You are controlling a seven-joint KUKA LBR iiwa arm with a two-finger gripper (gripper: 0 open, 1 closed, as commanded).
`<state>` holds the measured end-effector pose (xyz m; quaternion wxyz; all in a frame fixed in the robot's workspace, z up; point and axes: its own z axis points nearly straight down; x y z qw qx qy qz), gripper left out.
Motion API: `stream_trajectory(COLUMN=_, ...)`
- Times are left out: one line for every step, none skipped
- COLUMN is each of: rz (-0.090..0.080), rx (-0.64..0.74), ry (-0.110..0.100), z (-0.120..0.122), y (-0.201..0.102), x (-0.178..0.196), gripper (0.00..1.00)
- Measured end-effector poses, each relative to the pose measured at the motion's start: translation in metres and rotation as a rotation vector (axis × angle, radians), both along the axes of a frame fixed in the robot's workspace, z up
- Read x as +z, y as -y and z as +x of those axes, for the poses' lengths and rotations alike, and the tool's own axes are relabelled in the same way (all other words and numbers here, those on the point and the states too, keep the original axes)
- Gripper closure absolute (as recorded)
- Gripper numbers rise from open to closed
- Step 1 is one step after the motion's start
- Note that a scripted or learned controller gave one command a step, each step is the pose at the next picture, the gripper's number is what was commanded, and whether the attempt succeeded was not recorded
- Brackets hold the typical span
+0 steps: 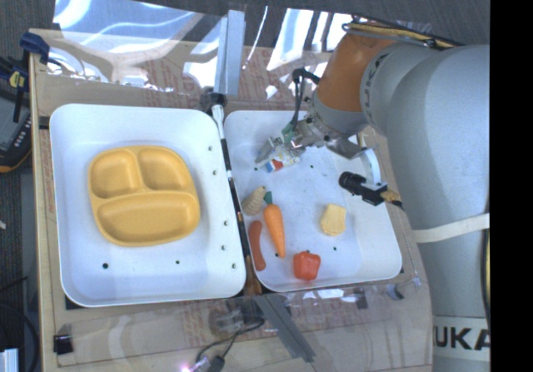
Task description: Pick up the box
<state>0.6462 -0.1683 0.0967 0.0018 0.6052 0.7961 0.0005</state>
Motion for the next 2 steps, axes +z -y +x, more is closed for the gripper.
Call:
stream_trajectory(rz=-0.001, rx=0.004, ry=0.004, z=0.0015, y=-0.0001, x=0.0118, gripper=1.0)
stream_trajectory(rz=-0.001, rx=0.004, ry=0.004, z=0.0015, y=-0.0002, x=0.0118, gripper=0.0)
